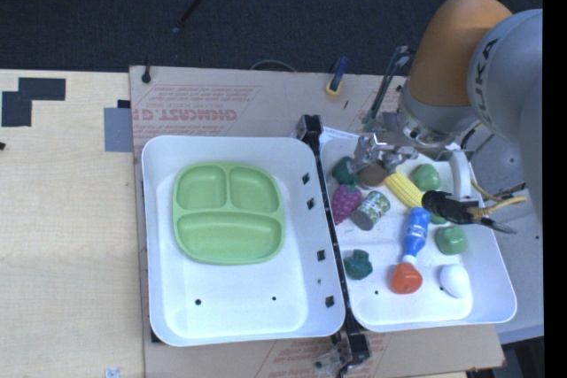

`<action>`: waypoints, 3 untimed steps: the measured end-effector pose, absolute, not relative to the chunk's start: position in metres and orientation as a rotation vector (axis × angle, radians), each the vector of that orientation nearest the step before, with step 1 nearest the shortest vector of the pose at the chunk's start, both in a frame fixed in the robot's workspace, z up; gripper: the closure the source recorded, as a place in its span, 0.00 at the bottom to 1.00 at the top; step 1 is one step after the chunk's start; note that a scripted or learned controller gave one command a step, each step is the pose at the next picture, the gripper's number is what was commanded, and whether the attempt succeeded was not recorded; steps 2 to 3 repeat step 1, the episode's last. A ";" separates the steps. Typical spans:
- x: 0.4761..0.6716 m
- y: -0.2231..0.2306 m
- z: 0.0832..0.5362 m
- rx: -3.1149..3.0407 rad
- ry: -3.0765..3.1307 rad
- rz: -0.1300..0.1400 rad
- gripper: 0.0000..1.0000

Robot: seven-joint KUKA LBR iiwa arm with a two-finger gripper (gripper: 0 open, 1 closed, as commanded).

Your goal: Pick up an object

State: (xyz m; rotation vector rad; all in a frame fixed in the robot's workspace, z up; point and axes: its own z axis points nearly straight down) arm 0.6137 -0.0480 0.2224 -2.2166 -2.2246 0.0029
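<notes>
- A cardboard-covered bench carries two shallow white bins side by side; the left bin (177, 297) holds a green divided plate (229, 212), and the right bin (496, 297) holds a scatter of toy food.
- The gripper (376, 157) sits low over the far end of the right bin, close to that bin's dividing wall — whether it is spread or pinched cannot be told, as wrist and clutter mask the tips.
- The likeliest target, by judgement, is the yellow corn cob (404, 188): it lies just beside the gripper, toward the near side of the right bin, its long axis slanting across the bin.
- A purple grape bunch (345, 201) and a small tin can (373, 208) lie just nearward of the gripper — crowding any descent.
- Further along the right bin sit a blue bottle (415, 233), a red tomato (406, 279), a white egg (454, 280), a green pepper (451, 240) and a dark green piece (358, 263).
</notes>
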 end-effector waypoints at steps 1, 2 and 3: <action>0.609 -0.057 0.230 -2.222 -2.220 0.002 1.00; 0.609 -0.057 0.230 -2.222 -2.220 0.002 1.00; 0.609 -0.057 0.230 -2.222 -2.220 0.002 1.00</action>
